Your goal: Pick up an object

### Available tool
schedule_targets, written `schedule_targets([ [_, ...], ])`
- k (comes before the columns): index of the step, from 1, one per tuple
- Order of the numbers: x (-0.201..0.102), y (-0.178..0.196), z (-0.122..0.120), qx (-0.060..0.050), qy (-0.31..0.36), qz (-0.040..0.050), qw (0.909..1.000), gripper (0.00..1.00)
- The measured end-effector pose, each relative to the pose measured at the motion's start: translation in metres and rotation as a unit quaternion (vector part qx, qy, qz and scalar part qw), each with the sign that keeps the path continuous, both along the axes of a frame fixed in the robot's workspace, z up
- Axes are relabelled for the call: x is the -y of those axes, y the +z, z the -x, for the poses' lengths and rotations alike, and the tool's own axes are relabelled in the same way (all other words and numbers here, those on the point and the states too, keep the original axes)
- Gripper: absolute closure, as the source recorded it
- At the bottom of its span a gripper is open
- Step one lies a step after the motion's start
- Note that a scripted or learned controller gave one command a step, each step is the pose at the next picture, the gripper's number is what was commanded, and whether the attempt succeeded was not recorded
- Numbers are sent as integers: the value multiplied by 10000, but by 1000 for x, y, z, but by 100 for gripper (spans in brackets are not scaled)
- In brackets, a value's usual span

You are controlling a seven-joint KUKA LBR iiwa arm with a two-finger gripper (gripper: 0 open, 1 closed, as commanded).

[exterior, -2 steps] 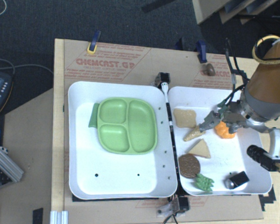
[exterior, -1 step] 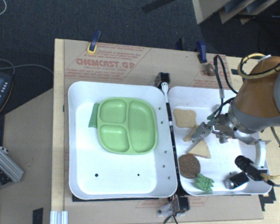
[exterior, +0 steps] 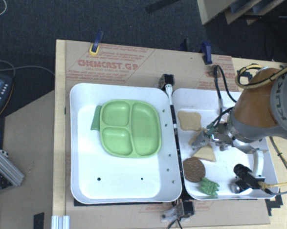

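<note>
Claw [exterior: 204, 139] over right bin [exterior: 198, 97] (four items); one green tray [exterior: 131, 128].

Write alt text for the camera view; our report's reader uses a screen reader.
A grey robot arm's claw reaches down among toy foods in the right bin: a cracker, a cookie and a green piece. The left bin holds a green divided plate.

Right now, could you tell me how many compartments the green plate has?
3. The green plate in the left bin has one compartment upper left, one lower left, and one long compartment down its right side.
</note>
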State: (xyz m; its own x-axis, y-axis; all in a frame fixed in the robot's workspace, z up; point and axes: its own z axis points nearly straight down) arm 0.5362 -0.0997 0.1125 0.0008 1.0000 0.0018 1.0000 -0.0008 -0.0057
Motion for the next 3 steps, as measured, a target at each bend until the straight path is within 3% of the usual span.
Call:
schedule_targets([
  [1, -1, -30, 1, 1, 3, 0, 10000, 0],
  [2, 0, -18, 0, 26, -5, 7, 10000, 100],
  [3, 8, 31, -6, 49, -2, 17, 10000, 100],
])
